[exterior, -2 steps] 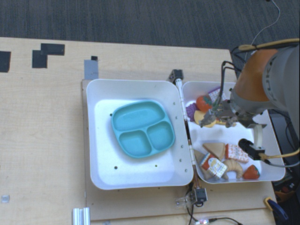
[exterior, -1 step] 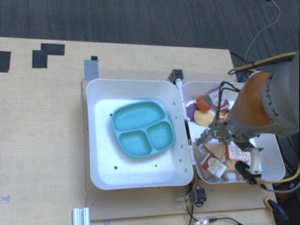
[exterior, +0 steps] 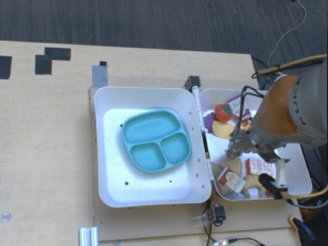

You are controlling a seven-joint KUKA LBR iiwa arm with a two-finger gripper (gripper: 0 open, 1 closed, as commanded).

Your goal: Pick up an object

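The right bin (exterior: 305,184) holds several small items. An orange-red round piece (exterior: 222,111) sits at the back left, with a yellow piece (exterior: 221,130) in front of it and a purple piece (exterior: 209,121) by the left wall. A red-and-white packet (exterior: 259,165), a tan bread-like piece (exterior: 250,181) and a small printed pack (exterior: 230,180) lie at the front. My gripper (exterior: 237,148) hangs low over the bin's middle, just right of the yellow piece and above the tan items. The arm hides the rest of the bin.
The left bin (exterior: 110,188) holds a blue three-compartment plate (exterior: 155,140). A metal divider post (exterior: 193,83) stands between the bins. Dark carpet lies beyond the bench's far edge, and cables run at the front right.
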